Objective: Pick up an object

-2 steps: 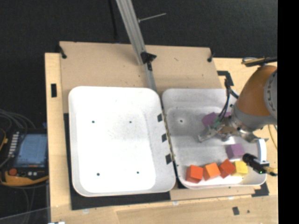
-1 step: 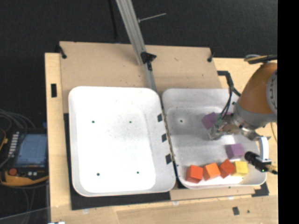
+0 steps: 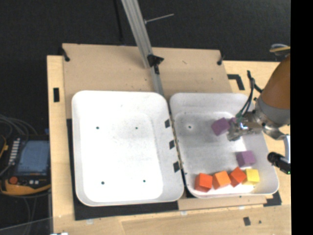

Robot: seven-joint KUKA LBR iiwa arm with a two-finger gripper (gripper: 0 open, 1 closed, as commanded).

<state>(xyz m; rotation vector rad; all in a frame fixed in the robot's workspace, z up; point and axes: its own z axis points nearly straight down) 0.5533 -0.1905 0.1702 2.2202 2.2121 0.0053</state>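
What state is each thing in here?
Hand: low in the right bin, beside the upper purple block; grip unclear.
Upper purple block: on the bin floor, tilted.
Lower purple block: lying apart.
Three orange blocks and yellow block: in a row along the near wall.
Left bin: flat on the bench.

The right bin's [image 3: 205,102] left and middle floor lies open. A purple block [image 3: 221,126] sits by the gripper [image 3: 234,132], another purple block [image 3: 245,157] nearer, and a block row [image 3: 226,178] crowds the near wall.
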